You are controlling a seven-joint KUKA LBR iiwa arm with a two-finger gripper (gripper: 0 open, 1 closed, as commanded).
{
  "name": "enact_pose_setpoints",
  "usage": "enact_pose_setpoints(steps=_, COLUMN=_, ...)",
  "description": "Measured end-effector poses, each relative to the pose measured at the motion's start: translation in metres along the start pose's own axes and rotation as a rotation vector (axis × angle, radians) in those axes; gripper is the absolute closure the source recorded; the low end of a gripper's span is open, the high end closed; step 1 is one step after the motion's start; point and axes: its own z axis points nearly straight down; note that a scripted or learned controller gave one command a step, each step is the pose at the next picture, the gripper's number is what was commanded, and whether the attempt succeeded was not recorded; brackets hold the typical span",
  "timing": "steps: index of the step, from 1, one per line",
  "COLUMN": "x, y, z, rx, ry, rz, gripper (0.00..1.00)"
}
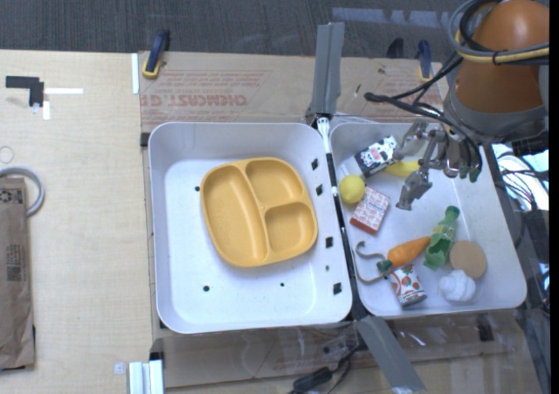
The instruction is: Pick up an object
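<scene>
Carrot [409,252], judged light, rigid and slightly slick, should be grasped across its orange midsection. Gripper [415,194] is seen hovering above, released, nothing held.

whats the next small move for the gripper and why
Probably a short descent. The gripper hangs above bare floor of the right bin with nothing between its fingers, so a small shift left toward the red-and-white box before lowering looks sensible; that box lies apart from its neighbours.
</scene>
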Motion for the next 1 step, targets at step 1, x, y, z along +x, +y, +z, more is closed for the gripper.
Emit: enact_pose_setpoints(steps=1, x=-0.0527, y=-0.0842, z=0.0982, rx=0.0, ry=-0.002, rz=-0.087, gripper=0.0)
